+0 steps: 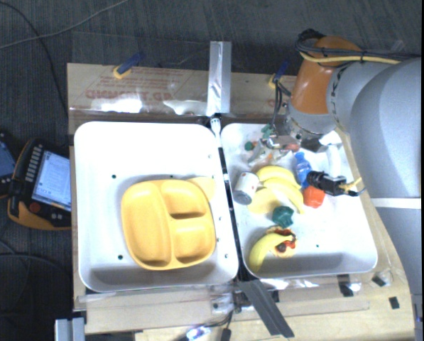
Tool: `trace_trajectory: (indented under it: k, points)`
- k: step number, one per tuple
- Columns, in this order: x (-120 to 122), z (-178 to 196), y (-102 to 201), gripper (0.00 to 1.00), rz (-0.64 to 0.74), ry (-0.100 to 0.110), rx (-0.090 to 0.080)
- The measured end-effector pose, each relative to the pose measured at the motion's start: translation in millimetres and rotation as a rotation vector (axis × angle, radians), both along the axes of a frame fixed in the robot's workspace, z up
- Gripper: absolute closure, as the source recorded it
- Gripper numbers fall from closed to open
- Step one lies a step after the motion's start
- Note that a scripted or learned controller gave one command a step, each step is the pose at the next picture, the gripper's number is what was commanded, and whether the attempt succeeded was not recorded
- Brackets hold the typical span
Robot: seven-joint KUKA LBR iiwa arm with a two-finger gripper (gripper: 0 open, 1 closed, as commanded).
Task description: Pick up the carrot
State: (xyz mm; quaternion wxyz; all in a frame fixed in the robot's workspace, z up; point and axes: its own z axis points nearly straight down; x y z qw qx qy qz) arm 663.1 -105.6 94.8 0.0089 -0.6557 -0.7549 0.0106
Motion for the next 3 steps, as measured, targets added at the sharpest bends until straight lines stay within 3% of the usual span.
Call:
trace_trajectory:
  k: [1, 2, 3]
  points:
    - [2, -4, -8, 1.00, 0.343, -0.004, 0.008]
    - [1, -4, -7, 0.00, 0.344, -0.002, 0.010]
    - [5, 53, -39, 0.00, 0.092, -0.026, 0.005]
